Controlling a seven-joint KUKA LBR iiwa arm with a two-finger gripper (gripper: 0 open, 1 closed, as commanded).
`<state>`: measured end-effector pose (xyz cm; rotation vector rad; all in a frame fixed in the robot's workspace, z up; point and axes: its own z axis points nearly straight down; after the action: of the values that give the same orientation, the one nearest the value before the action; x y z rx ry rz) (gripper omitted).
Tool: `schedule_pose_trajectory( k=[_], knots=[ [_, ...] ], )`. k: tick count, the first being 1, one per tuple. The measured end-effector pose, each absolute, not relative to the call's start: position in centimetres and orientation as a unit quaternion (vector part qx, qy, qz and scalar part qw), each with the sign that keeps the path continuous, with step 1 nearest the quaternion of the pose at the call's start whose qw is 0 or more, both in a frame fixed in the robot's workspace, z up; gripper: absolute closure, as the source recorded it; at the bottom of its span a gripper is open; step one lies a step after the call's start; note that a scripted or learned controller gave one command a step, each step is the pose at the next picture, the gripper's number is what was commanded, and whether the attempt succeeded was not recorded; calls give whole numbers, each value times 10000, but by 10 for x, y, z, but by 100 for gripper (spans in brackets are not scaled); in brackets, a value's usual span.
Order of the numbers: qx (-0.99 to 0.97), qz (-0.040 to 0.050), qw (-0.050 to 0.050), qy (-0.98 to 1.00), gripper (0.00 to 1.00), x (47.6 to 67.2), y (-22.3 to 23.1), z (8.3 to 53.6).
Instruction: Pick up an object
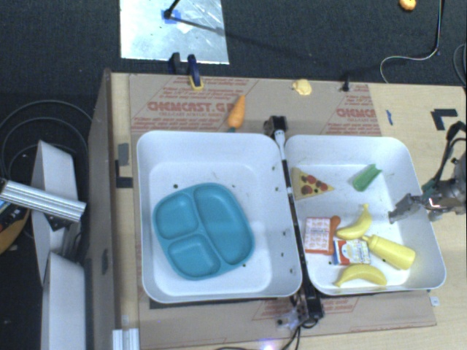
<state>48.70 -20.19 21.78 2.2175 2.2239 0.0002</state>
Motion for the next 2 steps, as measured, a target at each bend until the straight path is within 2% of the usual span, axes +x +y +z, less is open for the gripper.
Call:
schedule_pose_trajectory(
  k=[1,2],
  knots=[
    [7046,-8,-24,7096,0,547,-192,91],
    [7041,26,40,7100,0,632,-188,85]
  ],
)
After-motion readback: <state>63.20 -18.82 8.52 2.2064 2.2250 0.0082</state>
